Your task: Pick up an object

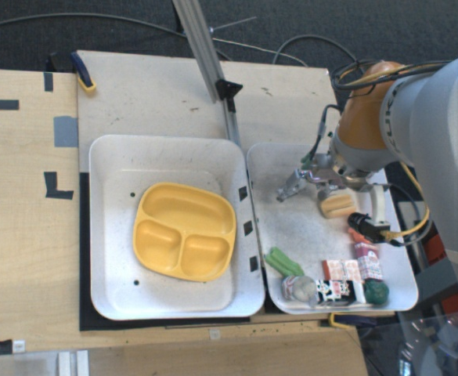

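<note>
The bench (158, 108) carries two white bins, the left bin (103, 210) at 9 o'clock of the right bin (272, 171), rims touching.

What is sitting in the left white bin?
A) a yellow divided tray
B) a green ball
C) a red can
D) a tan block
A: the yellow divided tray lies alone in the left bin; the smaller items are in the right bin.
</note>
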`<state>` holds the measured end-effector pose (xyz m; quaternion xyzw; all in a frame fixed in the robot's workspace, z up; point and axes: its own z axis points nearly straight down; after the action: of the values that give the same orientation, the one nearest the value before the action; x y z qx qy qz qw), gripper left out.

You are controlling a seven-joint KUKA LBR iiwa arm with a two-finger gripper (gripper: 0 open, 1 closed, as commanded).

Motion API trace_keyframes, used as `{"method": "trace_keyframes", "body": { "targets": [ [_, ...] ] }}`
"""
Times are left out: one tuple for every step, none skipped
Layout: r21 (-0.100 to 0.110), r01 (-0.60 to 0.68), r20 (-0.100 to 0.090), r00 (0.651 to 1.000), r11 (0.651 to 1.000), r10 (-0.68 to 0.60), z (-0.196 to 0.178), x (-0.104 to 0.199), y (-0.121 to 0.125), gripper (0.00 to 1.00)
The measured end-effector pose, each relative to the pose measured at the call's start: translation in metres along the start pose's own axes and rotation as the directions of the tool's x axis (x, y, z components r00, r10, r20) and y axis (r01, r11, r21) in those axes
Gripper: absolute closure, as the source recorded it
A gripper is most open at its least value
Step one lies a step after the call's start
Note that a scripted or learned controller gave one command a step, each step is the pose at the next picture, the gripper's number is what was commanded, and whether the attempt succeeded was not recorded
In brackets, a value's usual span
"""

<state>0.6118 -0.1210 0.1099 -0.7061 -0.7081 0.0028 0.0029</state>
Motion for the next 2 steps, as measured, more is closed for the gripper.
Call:
{"method": "trace_keyframes", "body": {
  "targets": [
    [-0.006, 0.000, 0.002, 1.000, 1.000, 0.000, 0.022, 0.001, 0.000, 0.00],
    [-0.006, 0.001, 0.001, 1.000, 1.000, -0.001, 0.012, 0.002, 0.000, 1.00]
  ]
}}
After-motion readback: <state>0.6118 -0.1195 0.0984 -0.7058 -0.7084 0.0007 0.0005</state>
